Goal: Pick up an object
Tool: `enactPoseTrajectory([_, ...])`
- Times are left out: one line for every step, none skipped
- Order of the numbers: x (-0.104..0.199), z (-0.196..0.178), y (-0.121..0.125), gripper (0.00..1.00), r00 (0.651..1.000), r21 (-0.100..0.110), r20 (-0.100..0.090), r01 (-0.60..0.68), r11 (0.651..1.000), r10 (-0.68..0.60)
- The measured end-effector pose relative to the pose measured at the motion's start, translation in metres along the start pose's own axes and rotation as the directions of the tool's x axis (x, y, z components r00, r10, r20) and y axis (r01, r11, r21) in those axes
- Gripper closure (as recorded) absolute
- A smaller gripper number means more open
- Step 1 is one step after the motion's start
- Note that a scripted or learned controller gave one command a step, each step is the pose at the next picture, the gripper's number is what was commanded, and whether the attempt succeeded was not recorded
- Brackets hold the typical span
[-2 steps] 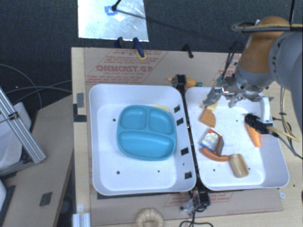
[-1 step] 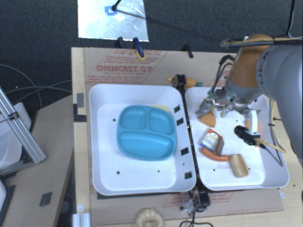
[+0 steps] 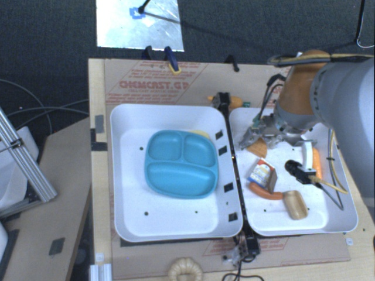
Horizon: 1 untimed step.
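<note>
From my station I see the arm [image 3: 343, 95] reaching in from the right, with the tool [image 3: 253, 136] low over the far left corner of the right bin [image 3: 331, 214]. I cannot tell how far open the tool is from this angle, and I see nothing held in it. Just below its tip in the view, touching it or very nearly so, an orange-brown wedge [image 3: 258, 148] lies on the bin floor. That is the closest thing to pick up. Nearer the camera, a small printed box [image 3: 262, 174] sits tilted. A reddish sausage [image 3: 265, 193] lies just beside its lower edge, pointing toward a pale wooden cylinder [image 3: 295, 205] on its side near the bin's front wall. The left bin [image 3: 130, 215] holds a blue divided plate [image 3: 180, 163] roughly at its centre, flat and the right way up. A bit of something yellow [image 3: 201, 133] pokes out at the plate's far edge, and I cannot make out what it is. The two bins sit side by side on a cardboard sheet [image 3: 152, 84] with red lettering, laid over the worktop [image 3: 95, 92].
</note>
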State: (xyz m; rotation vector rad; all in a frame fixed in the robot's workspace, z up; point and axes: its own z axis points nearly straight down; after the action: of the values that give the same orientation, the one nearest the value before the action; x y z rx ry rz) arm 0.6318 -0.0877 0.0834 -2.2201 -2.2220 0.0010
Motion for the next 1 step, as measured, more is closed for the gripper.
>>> enactPoseTrajectory([-0.0002, -0.0127, 0.0015, 1.00, 1.000, -0.005, 0.000, -0.001, 1.000, 0.001])
